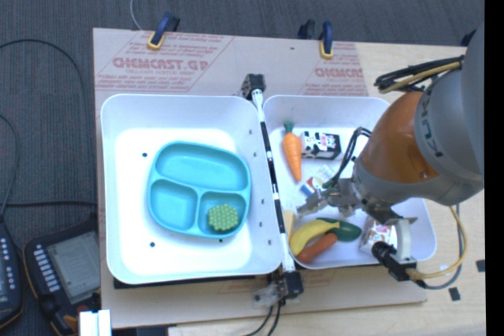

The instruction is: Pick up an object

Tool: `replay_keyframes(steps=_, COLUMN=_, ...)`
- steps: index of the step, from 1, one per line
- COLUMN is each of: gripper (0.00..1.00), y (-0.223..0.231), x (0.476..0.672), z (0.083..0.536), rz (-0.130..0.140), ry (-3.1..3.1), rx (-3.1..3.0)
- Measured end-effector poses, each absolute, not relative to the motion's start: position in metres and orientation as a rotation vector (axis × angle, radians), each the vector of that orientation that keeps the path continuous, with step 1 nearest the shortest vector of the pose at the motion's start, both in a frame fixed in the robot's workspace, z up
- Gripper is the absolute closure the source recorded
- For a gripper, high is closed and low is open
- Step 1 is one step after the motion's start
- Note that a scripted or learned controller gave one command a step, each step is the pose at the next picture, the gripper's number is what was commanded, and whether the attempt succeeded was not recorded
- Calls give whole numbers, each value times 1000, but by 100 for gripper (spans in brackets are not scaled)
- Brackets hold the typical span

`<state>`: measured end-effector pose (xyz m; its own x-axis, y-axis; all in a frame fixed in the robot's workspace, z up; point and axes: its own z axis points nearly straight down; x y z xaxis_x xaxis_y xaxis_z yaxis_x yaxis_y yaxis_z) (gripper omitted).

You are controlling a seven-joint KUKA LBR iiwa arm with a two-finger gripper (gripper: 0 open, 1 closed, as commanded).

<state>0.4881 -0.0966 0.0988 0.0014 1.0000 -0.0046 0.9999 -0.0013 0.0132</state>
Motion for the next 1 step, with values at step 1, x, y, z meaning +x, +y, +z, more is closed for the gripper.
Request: replay_keyframes(steps=1, gripper=100, y=-97, x=488, z=108, rz=9, ry=2212, rx=2214)
